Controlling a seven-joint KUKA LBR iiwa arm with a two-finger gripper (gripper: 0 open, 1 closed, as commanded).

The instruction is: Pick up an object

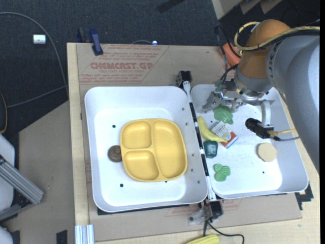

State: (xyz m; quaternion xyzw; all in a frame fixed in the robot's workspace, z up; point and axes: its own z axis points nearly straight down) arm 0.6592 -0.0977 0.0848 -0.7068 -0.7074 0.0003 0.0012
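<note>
My gripper is low over the far left part of the right bin, and its grey fingers stand open. Just in front of the fingertips lies a green leafy toy, with nothing held between the fingers. Close by are a yellow banana, a small red and white packet and a teal block. A green broccoli-like piece and a tan round disc lie nearer the front.
The left bin holds a yellow divided plate with a brown round piece at its left edge. A black divider rail runs between the bins. The arm's bulky grey body hangs over the right bin's far right side.
</note>
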